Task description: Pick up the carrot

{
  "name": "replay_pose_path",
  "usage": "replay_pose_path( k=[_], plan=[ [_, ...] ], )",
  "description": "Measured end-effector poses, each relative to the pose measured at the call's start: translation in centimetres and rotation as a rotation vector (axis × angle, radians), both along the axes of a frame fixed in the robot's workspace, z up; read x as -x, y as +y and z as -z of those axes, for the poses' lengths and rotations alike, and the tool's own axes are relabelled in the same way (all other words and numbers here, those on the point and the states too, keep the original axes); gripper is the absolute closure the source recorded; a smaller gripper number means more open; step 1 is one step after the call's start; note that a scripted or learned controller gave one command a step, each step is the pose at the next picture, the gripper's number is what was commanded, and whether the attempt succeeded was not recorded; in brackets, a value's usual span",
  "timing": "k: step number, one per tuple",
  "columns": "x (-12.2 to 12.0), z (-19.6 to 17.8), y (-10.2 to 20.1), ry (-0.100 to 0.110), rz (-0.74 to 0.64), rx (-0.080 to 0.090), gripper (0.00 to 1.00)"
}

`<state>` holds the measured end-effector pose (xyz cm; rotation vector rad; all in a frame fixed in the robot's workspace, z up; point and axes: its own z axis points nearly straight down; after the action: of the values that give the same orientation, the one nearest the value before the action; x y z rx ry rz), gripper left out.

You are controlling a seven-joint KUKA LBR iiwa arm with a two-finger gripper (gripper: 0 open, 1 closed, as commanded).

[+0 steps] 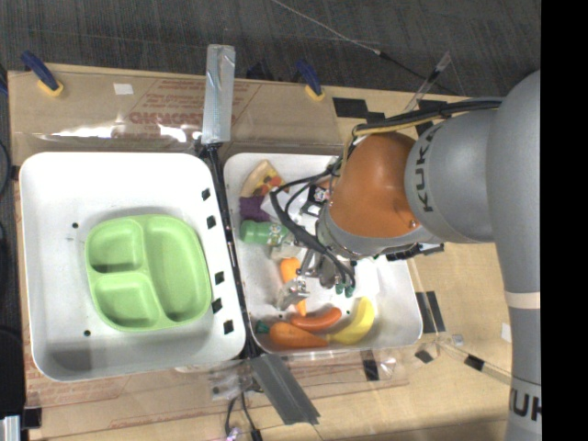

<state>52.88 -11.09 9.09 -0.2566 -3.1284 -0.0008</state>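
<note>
Orange and long, the carrot [296, 335] lies just below the gripper [299, 288], beside a banana [358, 322] to the gripper's lower right. Whether the gripper is wide or narrow, I cannot tell.

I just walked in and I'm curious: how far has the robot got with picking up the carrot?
Done: the arm has reached into the right bin, and its hand is low among the toy food. In hand: nothing I can confirm; I can't see anything between its fingers. Left: the carrot lies at the bin's near edge, beside the banana, not lifted. The green tray sits in the left bin.
</note>
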Motion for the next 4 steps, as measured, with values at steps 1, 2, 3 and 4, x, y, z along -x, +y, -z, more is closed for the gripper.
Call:
replay_pose_path(
  k=[1,2,3,4],
  plan=[
    [-0.2,-1.1,0.2,-0.004,-0.010,0.001,1.00],
    [2.3,-18.1,3.6,-0.014,-0.187,0.004,1.00],
    [2.2,-18.8,3.6,-0.010,-0.191,0.003,1.00],
    [2.8,-17.1,4.4,-0.005,-0.487,0.001,1.00]
  ],
)
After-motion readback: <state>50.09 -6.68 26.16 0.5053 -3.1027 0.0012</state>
